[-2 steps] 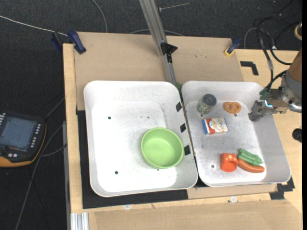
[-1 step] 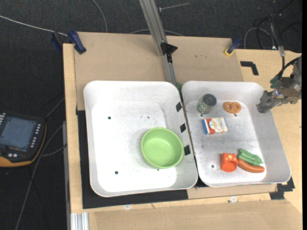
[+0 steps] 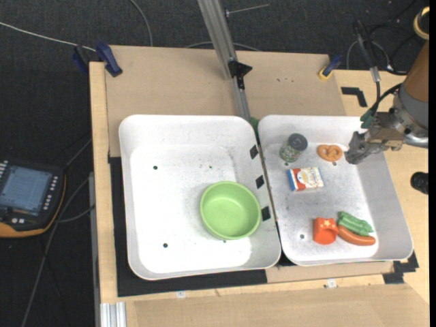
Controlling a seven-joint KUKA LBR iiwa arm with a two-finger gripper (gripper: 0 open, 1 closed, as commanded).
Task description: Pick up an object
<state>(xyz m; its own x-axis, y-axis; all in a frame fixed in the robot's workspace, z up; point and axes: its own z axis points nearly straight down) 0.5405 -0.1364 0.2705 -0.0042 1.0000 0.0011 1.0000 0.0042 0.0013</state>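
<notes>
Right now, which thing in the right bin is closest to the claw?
The small orange pretzel-shaped toy, just left of the claw; the other items lie farther off.

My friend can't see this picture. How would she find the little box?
Look in the right-hand white bin. Near its middle lies the small box, white with red and blue print. It is the one flat, rectangular thing there; the can above it is round.
</notes>
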